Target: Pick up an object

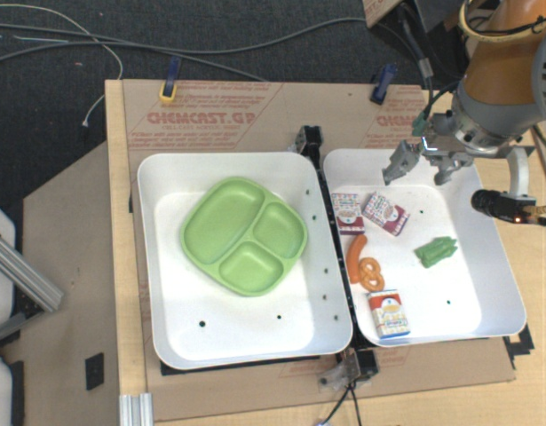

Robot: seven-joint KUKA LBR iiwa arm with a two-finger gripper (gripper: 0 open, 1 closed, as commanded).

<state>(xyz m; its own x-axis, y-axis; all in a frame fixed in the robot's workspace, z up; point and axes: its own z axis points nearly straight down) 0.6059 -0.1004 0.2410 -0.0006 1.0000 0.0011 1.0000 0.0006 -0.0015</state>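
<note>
Tool (421,169) hangs upper right of frame, fingers spread, nothing between them, poised above right bin (486,264). Nearest target likely small carton (384,213) just below-left; green piece (435,251), pretzel (370,273) lie lower. Green plate (244,235) fills left bin (166,264).

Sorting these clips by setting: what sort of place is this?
Probably a robot lab bench: two white bins on cardboard, toy food such as a small carton and a green divided plate, loose cables on dark carpet.
</note>
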